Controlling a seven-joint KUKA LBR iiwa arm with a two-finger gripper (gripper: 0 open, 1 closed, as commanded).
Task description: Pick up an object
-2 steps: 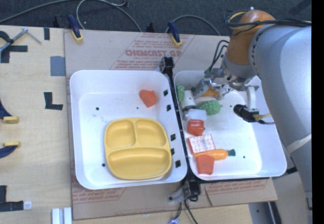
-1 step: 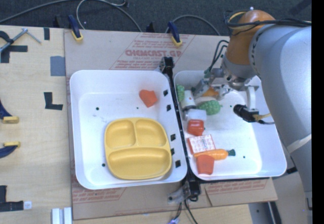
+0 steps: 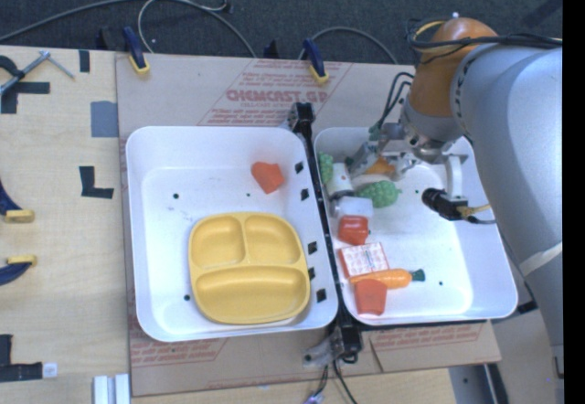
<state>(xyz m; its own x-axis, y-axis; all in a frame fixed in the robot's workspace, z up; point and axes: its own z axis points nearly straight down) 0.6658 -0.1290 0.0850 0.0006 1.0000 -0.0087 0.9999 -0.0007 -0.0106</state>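
Note:
My gripper (image 3: 377, 161) is low in the back part of the right bin (image 3: 498, 294), right over a cluster of small toys. Under and beside it lie a green knobbly toy (image 3: 383, 194), a green piece (image 3: 326, 166) against the left wall and a white cup-like piece (image 3: 340, 183). Something small and orange shows at the gripper's tip, but I cannot tell if it is held. Further forward in the same bin are a pale block (image 3: 357, 207), a red cube (image 3: 354, 229), a red-and-white packet (image 3: 363, 259), a toy carrot (image 3: 385, 280) and an orange-red block (image 3: 370, 298).
The left bin (image 3: 146, 144) holds a yellow divided plate (image 3: 249, 267) and a small orange-red piece (image 3: 268, 176). Blue-handled clamps (image 3: 135, 50) pin the cardboard at the back. The arm's grey body covers the right bin's right side.

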